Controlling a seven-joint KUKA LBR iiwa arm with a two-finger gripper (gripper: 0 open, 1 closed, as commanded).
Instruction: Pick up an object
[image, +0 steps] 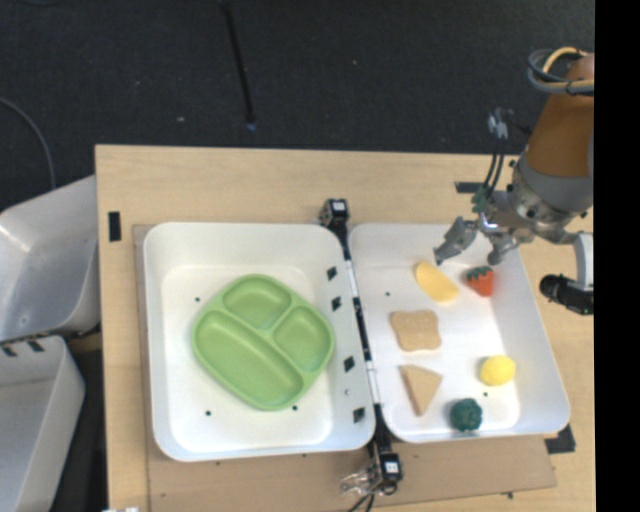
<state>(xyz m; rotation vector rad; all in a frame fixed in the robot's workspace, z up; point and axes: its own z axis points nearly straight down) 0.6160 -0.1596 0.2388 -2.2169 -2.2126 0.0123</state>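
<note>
The claw (478, 243) is seen spread open and gripping nothing above the far end of the right bin (530, 400), just beside the yellow piece (437, 283) and the red strawberry-like toy (481, 282), while the green sectioned plate (263, 342) is seated in the left bin (170, 420).

One fixed overhead camera, seemingly distant, slants down on both bins (240, 240).

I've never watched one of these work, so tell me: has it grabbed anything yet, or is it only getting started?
Nothing looks picked up yet. The gripper hangs open over the far end of the right bin, with nothing between its jaws. It is nearest the yellow piece and the small red piece. Those, the toast slice, the wedge, the yellow ball and the green ball all lie in the bin. The whole grasp and lift is left.
</note>
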